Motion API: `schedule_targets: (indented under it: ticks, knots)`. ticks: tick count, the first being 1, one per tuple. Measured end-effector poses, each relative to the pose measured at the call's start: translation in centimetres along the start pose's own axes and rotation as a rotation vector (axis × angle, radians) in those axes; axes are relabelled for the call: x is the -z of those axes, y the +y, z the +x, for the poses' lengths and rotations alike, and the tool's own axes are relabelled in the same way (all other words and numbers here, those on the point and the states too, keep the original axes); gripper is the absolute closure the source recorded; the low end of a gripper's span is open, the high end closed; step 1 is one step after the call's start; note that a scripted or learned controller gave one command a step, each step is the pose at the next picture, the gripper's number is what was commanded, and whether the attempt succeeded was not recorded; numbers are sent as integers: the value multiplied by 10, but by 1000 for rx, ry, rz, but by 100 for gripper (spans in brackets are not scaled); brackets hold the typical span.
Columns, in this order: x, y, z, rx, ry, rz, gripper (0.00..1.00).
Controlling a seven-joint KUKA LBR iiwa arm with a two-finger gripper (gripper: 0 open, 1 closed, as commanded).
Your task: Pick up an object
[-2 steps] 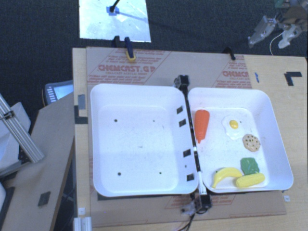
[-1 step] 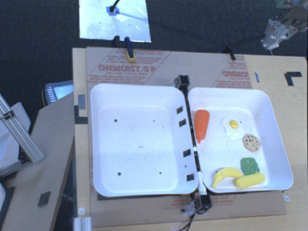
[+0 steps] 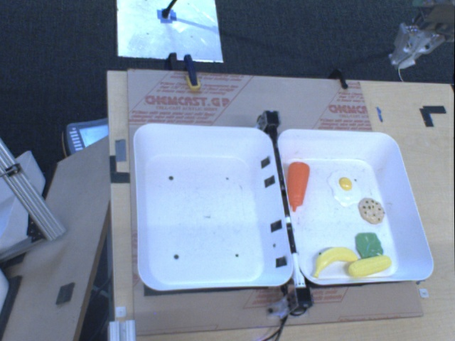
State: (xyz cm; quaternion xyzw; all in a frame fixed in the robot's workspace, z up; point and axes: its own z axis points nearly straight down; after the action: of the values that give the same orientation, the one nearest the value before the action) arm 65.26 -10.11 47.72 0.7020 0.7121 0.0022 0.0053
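I see gripper (image 3: 416, 38) high at the far right corner, off the bench, finger state unreadable | right bin (image 3: 409, 190): carrot (image 3: 297, 184), fried egg (image 3: 343, 187), cookie (image 3: 370, 209), green piece (image 3: 368, 244), banana (image 3: 333, 258), yellow corn (image 3: 370, 265) | left bin (image 3: 142, 212) alongside.

An orange plastic carrot (image 3: 297, 184) lies lengthwise, tip toward the camera, by the right bin's left wall. Just right of it lies a white fried egg with yellow yolk (image 3: 344, 187), then a round speckled tan cookie (image 3: 370, 209). Along the near edge lie a curved yellow banana (image 3: 332, 258), a green leafy piece (image 3: 368, 244) and a yellow oblong corn-like piece (image 3: 370, 266).
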Motion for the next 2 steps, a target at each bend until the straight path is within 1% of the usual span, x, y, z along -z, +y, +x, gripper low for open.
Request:
schedule_targets:
  ticks: [2]
  knots:
    - [23,1,0,10,-3,-6,100]
